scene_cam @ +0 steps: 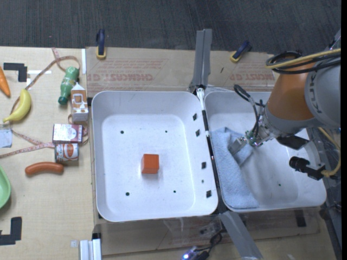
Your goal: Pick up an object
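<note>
the end effector (244,144) is lowered onto the pale cloth (234,169) in the right bin (303,199), probably for grasping; its opening cannot be told.

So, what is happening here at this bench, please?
A grey robot arm reaches in from the right, with its gripper low over the right bin. The gripper is at a pale cloth lying along that bin's left side; a fold of the cloth rises just beneath it, but a real grasp cannot be confirmed. An orange block sits untouched in the left bin.
</note>
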Tool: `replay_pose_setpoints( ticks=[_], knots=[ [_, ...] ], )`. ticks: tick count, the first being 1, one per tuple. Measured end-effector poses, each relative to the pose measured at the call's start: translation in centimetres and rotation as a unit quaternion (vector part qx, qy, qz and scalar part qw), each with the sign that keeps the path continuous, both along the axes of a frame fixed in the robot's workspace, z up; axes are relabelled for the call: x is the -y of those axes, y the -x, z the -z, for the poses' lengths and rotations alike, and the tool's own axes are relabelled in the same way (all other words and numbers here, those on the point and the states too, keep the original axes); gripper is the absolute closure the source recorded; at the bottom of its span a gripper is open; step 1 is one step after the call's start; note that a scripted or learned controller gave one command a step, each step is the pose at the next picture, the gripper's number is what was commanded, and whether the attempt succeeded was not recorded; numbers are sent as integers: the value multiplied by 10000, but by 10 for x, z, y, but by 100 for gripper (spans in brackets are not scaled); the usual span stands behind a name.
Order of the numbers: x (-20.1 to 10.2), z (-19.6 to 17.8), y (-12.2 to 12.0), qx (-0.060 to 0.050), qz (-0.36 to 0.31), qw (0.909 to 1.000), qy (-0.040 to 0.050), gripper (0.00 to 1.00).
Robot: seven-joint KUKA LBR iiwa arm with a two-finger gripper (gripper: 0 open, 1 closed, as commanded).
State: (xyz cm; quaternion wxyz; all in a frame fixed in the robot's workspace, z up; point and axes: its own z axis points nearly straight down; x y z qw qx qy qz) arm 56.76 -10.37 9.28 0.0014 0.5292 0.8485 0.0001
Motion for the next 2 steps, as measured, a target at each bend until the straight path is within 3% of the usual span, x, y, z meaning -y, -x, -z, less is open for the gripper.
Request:
replay_pose_setpoints(
  ticks=[1, 2],
  knots=[
    [0, -9, -1, 4, 8, 10000, -3, 100],
    [1, -9, -1, 4, 11, 10000, -1, 0]
  ],
)
